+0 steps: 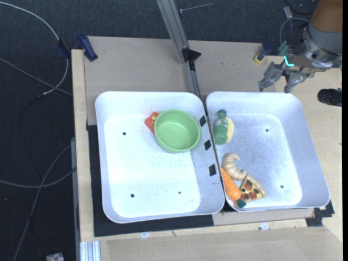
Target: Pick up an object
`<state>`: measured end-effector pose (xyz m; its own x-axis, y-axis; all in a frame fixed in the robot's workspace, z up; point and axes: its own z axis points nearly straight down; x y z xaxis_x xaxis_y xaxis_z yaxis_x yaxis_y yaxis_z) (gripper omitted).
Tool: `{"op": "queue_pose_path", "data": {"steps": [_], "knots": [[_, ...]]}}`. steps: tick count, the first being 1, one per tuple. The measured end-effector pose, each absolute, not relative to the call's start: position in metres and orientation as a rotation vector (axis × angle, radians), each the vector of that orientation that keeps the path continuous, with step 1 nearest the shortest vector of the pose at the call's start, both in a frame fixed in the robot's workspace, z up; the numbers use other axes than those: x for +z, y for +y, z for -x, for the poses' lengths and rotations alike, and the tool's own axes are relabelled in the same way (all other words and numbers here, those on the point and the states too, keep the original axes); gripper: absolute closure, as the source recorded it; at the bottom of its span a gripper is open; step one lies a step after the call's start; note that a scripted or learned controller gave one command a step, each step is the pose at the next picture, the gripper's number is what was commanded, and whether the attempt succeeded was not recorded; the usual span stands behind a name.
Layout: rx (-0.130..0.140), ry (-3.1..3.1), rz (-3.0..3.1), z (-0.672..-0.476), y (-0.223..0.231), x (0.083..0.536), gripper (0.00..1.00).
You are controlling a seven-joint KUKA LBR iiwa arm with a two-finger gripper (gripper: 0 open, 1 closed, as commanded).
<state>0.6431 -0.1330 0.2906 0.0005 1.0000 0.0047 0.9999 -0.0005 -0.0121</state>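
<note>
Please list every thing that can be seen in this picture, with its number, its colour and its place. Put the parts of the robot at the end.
bins: 2, white, side by side on the bench
bowl: 1, green, left bin, near its upper right
small object: 1, orange-red, left bin, partly hidden behind the bowl
bottle: 1, green, right bin, along its left wall
croissant: 1, beige, right bin, lower left
carrot: 1, orange, right bin, lower left corner
pizza slice: 1, yellow with red spots, right bin, beside the carrot
clamps: 2, blue, far corners of the bench
arm: 1, grey with orange band, upper right
gripper: 1, grey, above the right bin's far rim, jaws open, holding nothing
</note>
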Motion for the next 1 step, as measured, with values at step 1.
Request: {"op": "queue_pose_path", "data": {"steps": [1], "knots": [[0.002, -2.216, 2.216, -0.644, -0.133, 0.294, 0.0]]}}
